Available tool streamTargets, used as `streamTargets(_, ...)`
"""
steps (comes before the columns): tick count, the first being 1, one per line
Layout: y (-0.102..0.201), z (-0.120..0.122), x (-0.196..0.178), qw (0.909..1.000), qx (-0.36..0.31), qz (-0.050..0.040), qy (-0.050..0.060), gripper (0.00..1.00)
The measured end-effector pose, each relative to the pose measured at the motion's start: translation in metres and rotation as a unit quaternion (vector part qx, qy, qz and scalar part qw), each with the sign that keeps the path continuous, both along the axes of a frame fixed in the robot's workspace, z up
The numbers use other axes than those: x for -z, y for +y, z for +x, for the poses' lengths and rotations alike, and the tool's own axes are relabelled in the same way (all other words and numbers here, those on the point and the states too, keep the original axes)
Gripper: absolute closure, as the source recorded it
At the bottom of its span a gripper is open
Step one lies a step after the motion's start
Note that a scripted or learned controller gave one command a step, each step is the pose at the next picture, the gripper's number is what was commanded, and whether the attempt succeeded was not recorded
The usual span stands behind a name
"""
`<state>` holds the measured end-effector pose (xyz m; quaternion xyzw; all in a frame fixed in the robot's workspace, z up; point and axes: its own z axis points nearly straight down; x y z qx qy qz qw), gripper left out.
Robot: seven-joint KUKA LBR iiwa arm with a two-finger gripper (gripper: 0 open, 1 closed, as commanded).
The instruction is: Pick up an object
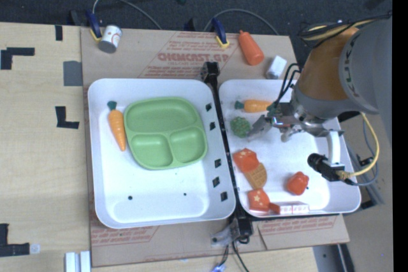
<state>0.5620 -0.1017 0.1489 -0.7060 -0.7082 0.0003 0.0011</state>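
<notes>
Reaching in from the right of the frame, the arm (344,73) hung over the right bin (331,204), with its gripper (271,123) low in the bin's upper middle, just right of the broccoli (240,127) and below a small carrot (255,106); whether the claw was wide or narrow could not be told. Lower in that bin lay a red pepper (245,158), a waffle-like brown piece (257,176), a strawberry (258,200) and a tomato (297,183). The left bin (108,200) held a green divided plate (166,132) with another carrot (116,126) beside its left edge.
</notes>
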Motion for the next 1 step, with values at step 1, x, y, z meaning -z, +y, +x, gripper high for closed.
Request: streamTargets(1, 0.0012, 0.0488, 0.0596, 1.0000, 0.001, -0.0005, 0.000, 0.00)
